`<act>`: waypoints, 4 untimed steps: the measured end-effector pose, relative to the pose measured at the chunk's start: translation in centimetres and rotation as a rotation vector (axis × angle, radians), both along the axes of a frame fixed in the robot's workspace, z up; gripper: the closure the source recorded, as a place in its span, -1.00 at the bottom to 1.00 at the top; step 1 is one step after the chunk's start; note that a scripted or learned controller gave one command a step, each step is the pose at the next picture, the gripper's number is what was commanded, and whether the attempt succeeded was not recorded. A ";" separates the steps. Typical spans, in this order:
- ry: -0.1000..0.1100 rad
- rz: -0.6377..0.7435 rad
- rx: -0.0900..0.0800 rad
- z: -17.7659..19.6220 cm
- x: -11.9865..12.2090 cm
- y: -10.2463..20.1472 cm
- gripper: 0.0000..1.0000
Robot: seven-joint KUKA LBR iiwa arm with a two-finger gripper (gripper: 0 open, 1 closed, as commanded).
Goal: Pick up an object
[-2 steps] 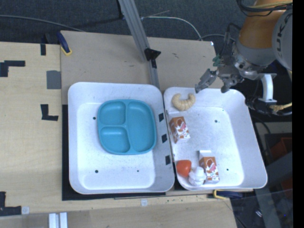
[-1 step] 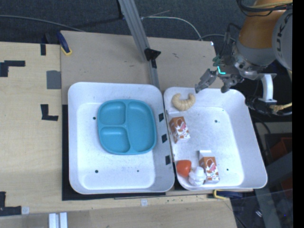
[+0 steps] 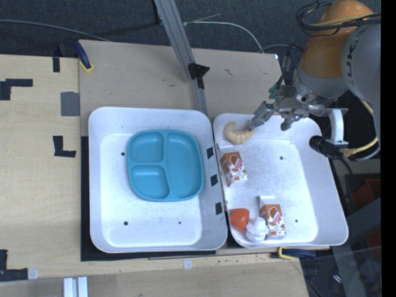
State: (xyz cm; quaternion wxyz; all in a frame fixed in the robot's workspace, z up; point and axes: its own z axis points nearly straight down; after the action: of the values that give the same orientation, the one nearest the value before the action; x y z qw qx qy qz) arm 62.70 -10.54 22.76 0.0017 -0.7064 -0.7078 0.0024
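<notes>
My gripper (image 3: 271, 122) hangs over the back edge of the right bin (image 3: 309, 184) with its fingers spread open and nothing between them. Its left finger (image 3: 255, 120) reaches down beside a tan, curved bread-like piece (image 3: 237, 133) in the bin's back left corner. A small orange-and-white carton (image 3: 232, 167) lies further forward by the bin's left wall. A second such carton (image 3: 271, 219) lies near the front, next to a red piece (image 3: 239, 216) and a white piece (image 3: 255, 230).
The left bin (image 3: 108, 184) holds a blue divided plate (image 3: 166, 164). A grey metal post (image 3: 176, 30) slants up from between the bins at the back. The middle and right side of the right bin show bare floor.
</notes>
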 end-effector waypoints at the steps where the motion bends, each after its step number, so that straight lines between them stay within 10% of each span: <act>1: 0.002 0.000 0.001 -5.5 -1.2 0.1 -1.00; 2: -0.011 -0.002 0.002 -11.2 -0.9 -0.4 -1.00; 3: -0.015 0.001 0.001 -9.9 -0.8 -0.4 1.00; 4: -0.008 0.000 0.001 -5.6 -1.2 -0.5 1.00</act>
State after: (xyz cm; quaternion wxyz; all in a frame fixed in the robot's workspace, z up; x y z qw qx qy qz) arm 61.55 -11.00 17.18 -0.0009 -0.7066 -0.7077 -0.0007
